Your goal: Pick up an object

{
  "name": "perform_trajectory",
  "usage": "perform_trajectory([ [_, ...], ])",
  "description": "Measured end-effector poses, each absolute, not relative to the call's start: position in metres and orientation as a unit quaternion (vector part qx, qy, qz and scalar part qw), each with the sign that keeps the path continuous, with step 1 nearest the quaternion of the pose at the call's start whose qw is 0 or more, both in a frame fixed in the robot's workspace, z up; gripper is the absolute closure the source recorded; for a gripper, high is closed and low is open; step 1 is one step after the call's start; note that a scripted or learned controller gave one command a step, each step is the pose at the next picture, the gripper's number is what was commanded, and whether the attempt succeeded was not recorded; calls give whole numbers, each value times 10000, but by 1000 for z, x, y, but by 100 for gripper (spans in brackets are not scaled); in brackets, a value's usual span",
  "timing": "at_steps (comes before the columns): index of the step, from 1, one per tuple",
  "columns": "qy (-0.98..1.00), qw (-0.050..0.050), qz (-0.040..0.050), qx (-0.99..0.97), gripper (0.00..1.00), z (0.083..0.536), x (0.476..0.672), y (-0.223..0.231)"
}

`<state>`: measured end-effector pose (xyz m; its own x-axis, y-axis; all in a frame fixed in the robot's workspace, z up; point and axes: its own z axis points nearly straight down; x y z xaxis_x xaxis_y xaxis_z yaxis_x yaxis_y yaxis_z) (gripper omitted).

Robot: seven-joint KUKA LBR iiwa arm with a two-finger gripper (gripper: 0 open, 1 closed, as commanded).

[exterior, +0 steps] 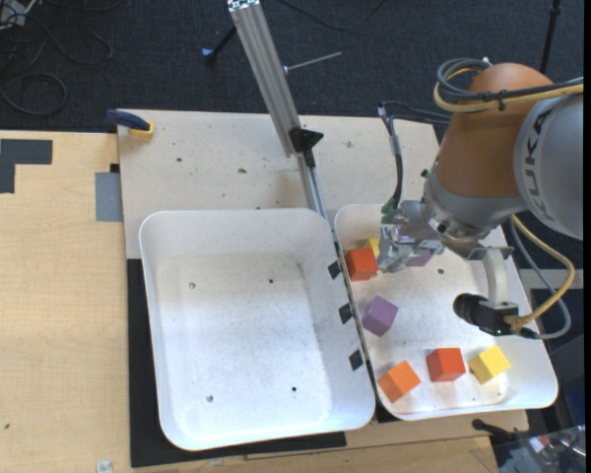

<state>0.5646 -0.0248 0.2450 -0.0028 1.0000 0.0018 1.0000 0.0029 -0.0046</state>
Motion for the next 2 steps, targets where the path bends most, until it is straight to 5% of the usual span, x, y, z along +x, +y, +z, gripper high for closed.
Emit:
perform_trajectory([
  [2,-7087,24,12,-7055,100,223,539,65],
])
